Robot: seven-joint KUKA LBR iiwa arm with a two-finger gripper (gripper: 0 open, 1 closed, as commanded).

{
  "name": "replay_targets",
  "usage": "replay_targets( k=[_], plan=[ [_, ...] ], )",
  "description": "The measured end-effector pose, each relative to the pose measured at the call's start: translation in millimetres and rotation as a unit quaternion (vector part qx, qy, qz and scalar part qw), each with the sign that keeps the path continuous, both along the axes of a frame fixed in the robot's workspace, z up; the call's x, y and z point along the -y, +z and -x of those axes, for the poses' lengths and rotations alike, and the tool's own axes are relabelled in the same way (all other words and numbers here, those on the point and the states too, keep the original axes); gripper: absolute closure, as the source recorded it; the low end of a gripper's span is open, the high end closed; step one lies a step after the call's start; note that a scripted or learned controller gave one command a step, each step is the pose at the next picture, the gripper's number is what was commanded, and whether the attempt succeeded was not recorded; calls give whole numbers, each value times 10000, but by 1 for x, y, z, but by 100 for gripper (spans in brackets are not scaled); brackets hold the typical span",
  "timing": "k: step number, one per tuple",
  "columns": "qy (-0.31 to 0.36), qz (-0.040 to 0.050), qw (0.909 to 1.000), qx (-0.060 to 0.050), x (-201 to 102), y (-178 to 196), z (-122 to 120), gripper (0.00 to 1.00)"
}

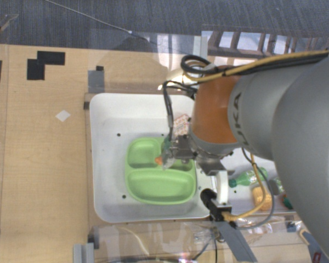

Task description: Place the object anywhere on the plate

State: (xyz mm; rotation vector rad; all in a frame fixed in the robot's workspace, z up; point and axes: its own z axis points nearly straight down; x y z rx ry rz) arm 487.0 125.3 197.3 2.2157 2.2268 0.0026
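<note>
Camera position: I look from one fixed camera above the bench [33, 163].
Direction: it looks down at a slant, with the dark floor [153, 4] along the top of my view.
Nearness: it is close enough that the arm [274, 108] covers most of the right side.
Coverage: I see the left white bin [107, 163] almost whole; the arm hides most of the other bin.
Arm entry: it comes in from my view's right.
</note>
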Motion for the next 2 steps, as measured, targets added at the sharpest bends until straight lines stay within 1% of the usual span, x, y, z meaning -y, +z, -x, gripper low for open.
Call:
replay_targets(
  k=[1,2],
  plan=[
    [34,-5,10000,10,-1,10,-1,100],
    [35,-4,10000,10,-1,10,-1,0]
  ],
)
